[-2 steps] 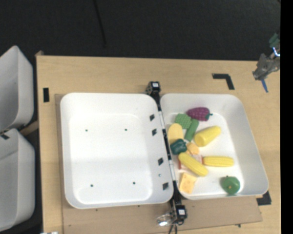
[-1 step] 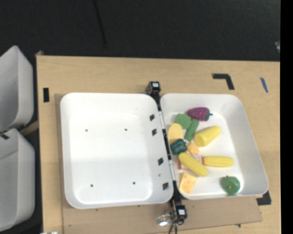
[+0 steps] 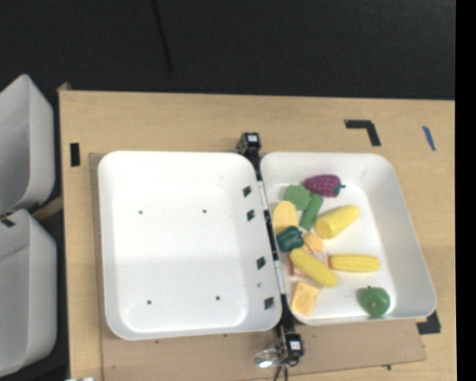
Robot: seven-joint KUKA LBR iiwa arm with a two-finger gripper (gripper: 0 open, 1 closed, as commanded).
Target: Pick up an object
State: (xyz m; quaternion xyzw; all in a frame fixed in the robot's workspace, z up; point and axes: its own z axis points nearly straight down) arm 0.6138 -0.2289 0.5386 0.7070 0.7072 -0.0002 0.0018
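I see toy food piled in the right bin (image 3: 404, 213); a purple grape bunch (image 3: 321, 184) sits by the corn (image 3: 354, 263); I cannot tell the end effector's state.

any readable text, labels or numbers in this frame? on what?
None readable.
Bench: black corner mark and blue mark, plain shapes, no letters.
Bins: small black clips along the shared edge, too small to show any print.
Toy food: no labels seen.
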